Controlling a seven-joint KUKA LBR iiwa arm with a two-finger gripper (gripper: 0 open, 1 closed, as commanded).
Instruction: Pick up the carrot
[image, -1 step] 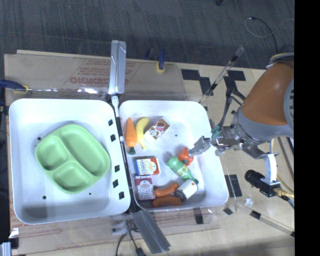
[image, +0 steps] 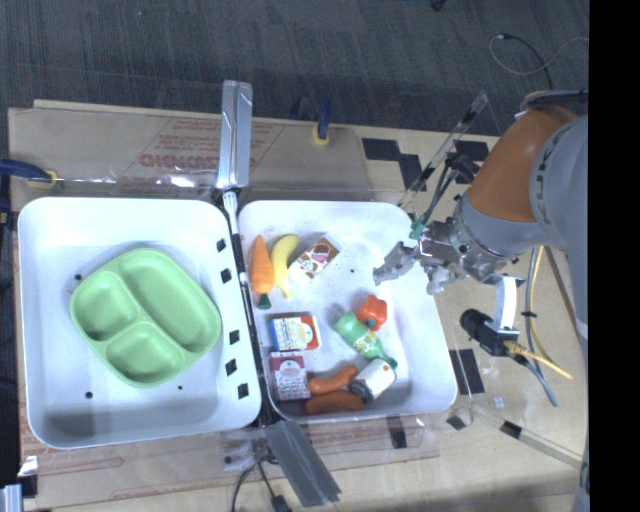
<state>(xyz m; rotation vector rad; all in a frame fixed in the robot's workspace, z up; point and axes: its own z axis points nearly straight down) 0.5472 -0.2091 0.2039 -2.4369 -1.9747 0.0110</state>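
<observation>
Carrot (image: 260, 264) — well left of gripper (image: 392, 265).

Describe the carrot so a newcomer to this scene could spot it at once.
Look in the right white bin, at its upper left corner beside the divider between the bins. The carrot lies there lengthwise, an orange taper with a green stub at its lower end. The yellow banana lies just to its right; the carrot is the orange one.

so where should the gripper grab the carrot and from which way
Probably the carrot at its thick orange middle, coming straight down from above. It lies flat, lengthwise along the right bin's left wall, with the banana tight against its other side, so fingers closing along its length may fit better.
</observation>
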